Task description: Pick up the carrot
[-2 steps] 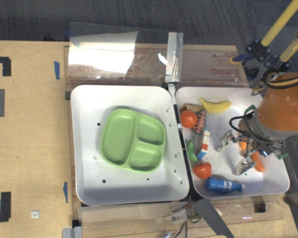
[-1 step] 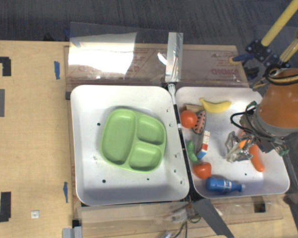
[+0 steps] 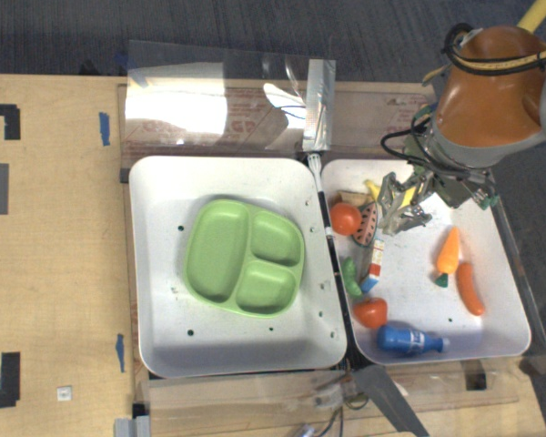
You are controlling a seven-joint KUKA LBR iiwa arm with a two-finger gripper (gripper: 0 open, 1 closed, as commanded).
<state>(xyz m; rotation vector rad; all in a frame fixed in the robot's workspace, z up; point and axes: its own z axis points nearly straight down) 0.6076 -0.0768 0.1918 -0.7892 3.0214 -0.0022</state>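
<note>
The carrot point(image 3: 448, 252) is orange with a small green end and lies tilted in the right part of the right bin point(image 3: 500, 335). My gripper point(image 3: 402, 202) hangs over the upper middle of that bin, to the left of the carrot and a little farther back, apart from it. Its metal fingers point(image 3: 389, 193) stand open with nothing between them. The grey arm with its orange band point(image 3: 488, 85) reaches in from the upper right.
An orange-red sausage point(image 3: 470, 289) lies just below the carrot. Along the right bin's left side are two tomatoes point(image 3: 345, 218) point(image 3: 370, 312), a watermelon slice point(image 3: 369, 221), a marker point(image 3: 375, 264) and a blue bottle point(image 3: 409, 340). The left bin point(image 3: 155, 317) holds a green divided plate point(image 3: 244, 256).
</note>
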